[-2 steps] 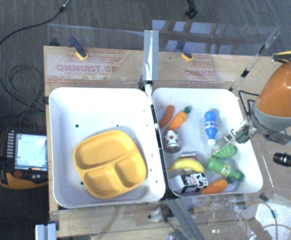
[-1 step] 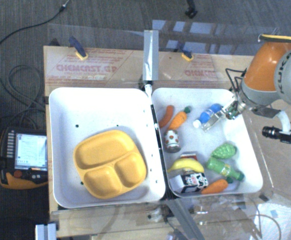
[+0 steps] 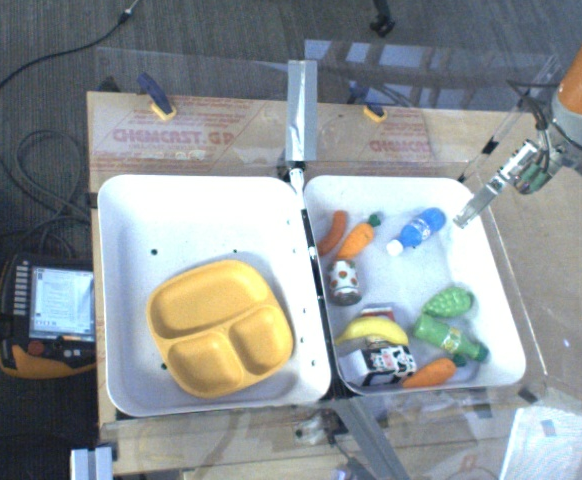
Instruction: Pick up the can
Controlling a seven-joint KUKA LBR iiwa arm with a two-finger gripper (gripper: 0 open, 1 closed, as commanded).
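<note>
A yellow tray [image 3: 221,326] fills the left bin [image 3: 121,218]. The can [image 3: 345,280] stands at the centre-left of the right bin [image 3: 491,268], below 2 carrots [image 3: 346,234]. The gripper [image 3: 468,214] hovers at that bin's upper-right rim, holding nothing; its opening cannot be told.

The bench bears two bins [image 3: 121,268], one yellow tray [image 3: 221,326], one can [image 3: 345,280], three carrots [image 3: 357,239], one blue bottle [image 3: 418,228], one green bottle [image 3: 449,337], one banana [image 3: 373,329], one carton [image 3: 383,362] and one bumpy green fruit [image 3: 449,302].
</note>
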